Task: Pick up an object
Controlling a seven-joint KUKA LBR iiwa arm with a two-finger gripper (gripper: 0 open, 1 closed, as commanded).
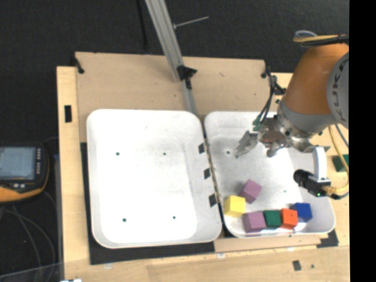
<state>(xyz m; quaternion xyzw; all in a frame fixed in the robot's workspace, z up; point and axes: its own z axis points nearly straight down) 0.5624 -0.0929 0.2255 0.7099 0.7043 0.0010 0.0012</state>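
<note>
Claw: the claw hangs over the upper part of the right bin, its two fingers spread apart, one reaching left and one to the right, with nothing between them.
Arm: the grey arm with its orange band comes in from the right edge, above the right bin's far corner.
Nearest block: a light purple block lies tilted on the bin floor, below the claw and well apart from it.
Yellow block: the yellow block sits just beside the light purple block, lower and to its left, near the bin's left wall.
Front row: along the bin's near wall lie a purple block, a green block, an orange block and a blue block, side by side and touching or nearly so.
Relation to claw: all six blocks lie in the lower half of the right bin, none under the fingers.
Left bin: the left bin stands just beside the right one.
Surface: both bins rest on the pale wooden surface.
Beyond: a small screen device lies off the surface's left edge.
</note>
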